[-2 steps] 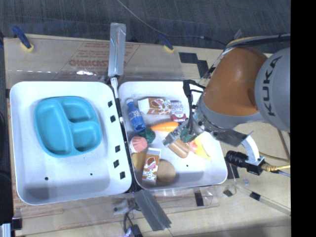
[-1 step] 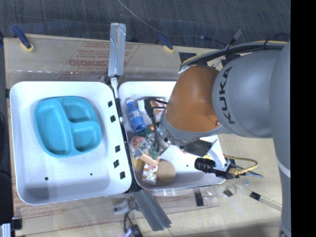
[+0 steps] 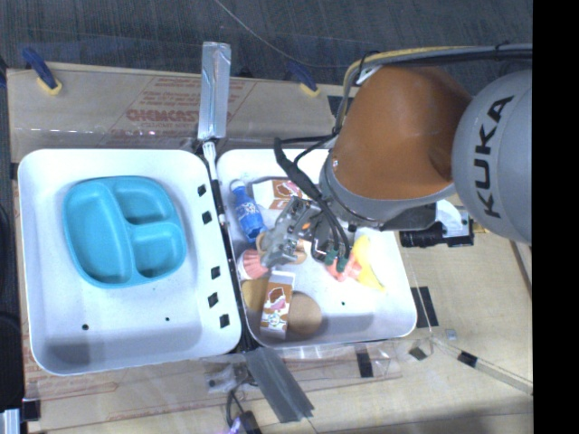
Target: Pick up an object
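My gripper [image 3: 282, 238] hangs low in the right bin [image 3: 398, 310], under the orange wrist band. Its tip sits among the clutter near the bin's left side, just above a pink and tan item [image 3: 253, 262]. A small blue bottle [image 3: 246, 211] lies up and to the left of it. A brown snack packet [image 3: 278, 307] and a brown round item [image 3: 309, 315] lie below it. To its right lie a yellow object [image 3: 368, 268] and a small red piece [image 3: 339, 269]. A printed card [image 3: 279, 191] lies behind the gripper, partly hidden by the arm and cables.
The left bin [image 3: 54, 333] holds a blue divided tray [image 3: 125, 229]. The divider between the two bins [image 3: 220, 269] runs close to the gripper's left. The arm's grey body [image 3: 498, 152] covers the right bin's far right corner.
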